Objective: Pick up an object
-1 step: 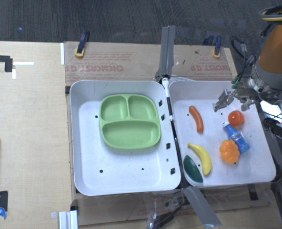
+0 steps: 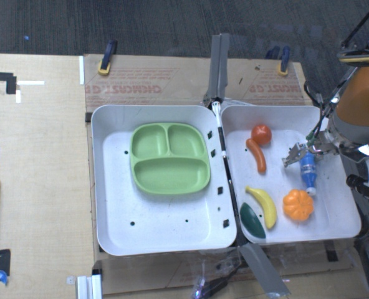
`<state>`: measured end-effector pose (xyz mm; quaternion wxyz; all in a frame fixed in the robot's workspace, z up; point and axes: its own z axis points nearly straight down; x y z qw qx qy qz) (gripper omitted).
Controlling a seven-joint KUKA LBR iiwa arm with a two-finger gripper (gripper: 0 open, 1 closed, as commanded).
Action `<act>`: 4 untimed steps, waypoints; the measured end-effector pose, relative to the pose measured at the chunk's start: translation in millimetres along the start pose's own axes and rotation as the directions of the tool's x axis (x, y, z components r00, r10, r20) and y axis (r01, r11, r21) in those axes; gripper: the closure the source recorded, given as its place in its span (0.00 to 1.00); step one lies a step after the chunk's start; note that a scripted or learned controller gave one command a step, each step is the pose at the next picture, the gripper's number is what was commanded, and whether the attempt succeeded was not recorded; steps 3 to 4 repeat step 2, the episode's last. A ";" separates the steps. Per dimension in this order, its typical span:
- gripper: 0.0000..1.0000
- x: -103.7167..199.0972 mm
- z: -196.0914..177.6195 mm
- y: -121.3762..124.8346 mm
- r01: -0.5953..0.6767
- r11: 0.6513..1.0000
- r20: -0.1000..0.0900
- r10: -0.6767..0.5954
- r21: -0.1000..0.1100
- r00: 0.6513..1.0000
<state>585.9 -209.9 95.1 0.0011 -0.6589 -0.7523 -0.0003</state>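
The right bin [image 2: 334, 229] holds several objects. A red tomato [image 2: 261, 134] lies at the back, with an orange carrot-like piece [image 2: 257, 156] just in front of it. A blue bottle [image 2: 308, 172] lies near the middle right, and an orange pumpkin [image 2: 298, 205] sits in front of it. A yellow banana [image 2: 263, 205] and a dark green piece [image 2: 252, 222] rest by the front left corner. My gripper [image 2: 295, 154] is low over the bin and open, at the bottle's far end and slightly to its left. Nothing is between its fingers.
The left bin [image 2: 110, 217] carries a green divided plate [image 2: 169, 158]. A raised divider [image 2: 220, 148] separates the two bins. The grey and orange arm [image 2: 356, 101] comes in over the right bin's right wall. Clamps hold the cardboard at the back.
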 end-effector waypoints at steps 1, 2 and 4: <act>1.00 -0.9 -9.9 0.4 -0.003 1.000 0.001 0.003 -0.002 1.000; 1.00 41.1 -111.3 79.7 0.007 1.000 0.004 -0.007 -0.002 1.000; 1.00 41.1 -111.3 79.7 0.007 1.000 0.004 -0.007 -0.002 1.000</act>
